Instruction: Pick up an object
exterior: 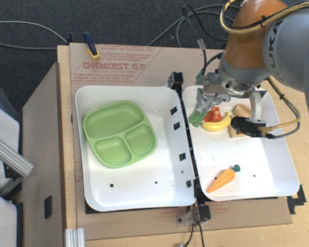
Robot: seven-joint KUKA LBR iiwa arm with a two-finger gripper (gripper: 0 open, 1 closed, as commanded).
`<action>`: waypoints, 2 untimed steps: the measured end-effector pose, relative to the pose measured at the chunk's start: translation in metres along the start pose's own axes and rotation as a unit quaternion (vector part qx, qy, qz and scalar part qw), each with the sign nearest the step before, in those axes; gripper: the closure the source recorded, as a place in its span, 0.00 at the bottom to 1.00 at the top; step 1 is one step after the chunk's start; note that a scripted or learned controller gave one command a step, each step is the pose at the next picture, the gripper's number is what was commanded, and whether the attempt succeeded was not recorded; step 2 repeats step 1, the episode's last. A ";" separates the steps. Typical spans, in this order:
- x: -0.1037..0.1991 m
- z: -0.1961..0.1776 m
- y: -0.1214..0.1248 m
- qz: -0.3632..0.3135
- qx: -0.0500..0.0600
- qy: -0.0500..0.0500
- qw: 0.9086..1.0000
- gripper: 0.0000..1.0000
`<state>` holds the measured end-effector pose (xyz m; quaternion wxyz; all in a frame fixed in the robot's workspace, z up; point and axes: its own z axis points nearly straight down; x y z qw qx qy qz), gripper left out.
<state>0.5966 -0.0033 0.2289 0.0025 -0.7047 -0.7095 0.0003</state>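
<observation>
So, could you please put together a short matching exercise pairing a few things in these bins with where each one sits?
Things:
1. green divided plate
2. toy carrot
3. toy banana
4. blue-and-yellow clamp

Places:
A. near front of the right bin
B. on the cardboard behind the left bin
C. in the left bin
D. right bin, beside the gripper

Pairs: 1-C, 2-A, 3-D, 4-B

You see a matt green plastic plate (119, 134) in glossy white plastic bins (92, 189), resting on brown cardboard (123, 66).
</observation>
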 end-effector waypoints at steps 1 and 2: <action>0.061 0.008 -0.005 0.000 0.000 0.000 1.000 1.00; 0.061 0.008 -0.005 0.000 0.000 0.000 1.000 1.00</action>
